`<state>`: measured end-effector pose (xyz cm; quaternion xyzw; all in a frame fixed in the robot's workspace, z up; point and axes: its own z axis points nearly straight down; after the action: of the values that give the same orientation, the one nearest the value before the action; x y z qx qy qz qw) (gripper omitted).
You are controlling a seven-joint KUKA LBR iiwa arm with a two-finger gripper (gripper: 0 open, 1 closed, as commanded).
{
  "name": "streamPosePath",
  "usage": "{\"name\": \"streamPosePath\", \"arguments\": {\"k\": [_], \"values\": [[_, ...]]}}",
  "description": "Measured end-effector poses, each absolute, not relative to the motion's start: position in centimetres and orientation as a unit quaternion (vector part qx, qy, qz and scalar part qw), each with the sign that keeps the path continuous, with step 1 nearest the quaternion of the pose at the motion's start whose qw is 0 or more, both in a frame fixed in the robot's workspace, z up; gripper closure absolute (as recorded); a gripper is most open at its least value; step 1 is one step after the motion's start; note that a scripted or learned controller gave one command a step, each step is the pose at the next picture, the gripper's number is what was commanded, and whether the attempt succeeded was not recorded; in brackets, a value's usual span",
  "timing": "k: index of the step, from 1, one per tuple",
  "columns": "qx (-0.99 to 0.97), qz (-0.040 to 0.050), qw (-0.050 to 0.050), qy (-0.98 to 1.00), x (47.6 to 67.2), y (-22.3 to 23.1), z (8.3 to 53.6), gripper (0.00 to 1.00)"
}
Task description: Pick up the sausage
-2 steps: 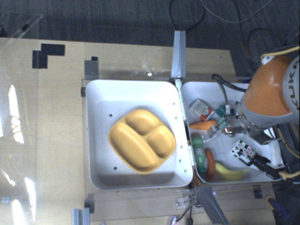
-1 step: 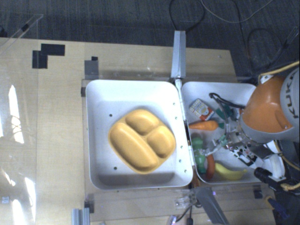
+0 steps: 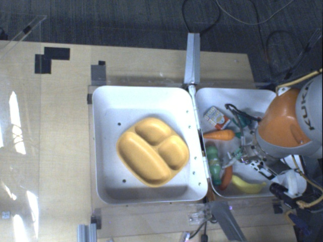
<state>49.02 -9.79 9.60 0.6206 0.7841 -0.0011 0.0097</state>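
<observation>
Partly arm-hidden jaws [image 3: 241, 154], sausage [image 3: 226, 177] half-hidden among clutter

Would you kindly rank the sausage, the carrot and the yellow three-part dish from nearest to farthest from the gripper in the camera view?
From the gripper:
1. Sausage, in the right bin, just below-left of the gripper.
2. Carrot, in the right bin, up and to the left; only slightly farther than the sausage.
3. Yellow three-part dish, in the left bin, clearly farthest.

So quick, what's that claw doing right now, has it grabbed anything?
Gripper: low in the right bin, above the toy food; whether it grips anything cannot be told.
</observation>
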Motion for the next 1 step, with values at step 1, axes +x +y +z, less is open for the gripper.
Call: {"name": "streamPosePath", "arguments": {"k": [1], "values": [[0.619, -0.0005, 0.004, 0.786, 49.07, -9.44, 10.19, 1.0]]}}
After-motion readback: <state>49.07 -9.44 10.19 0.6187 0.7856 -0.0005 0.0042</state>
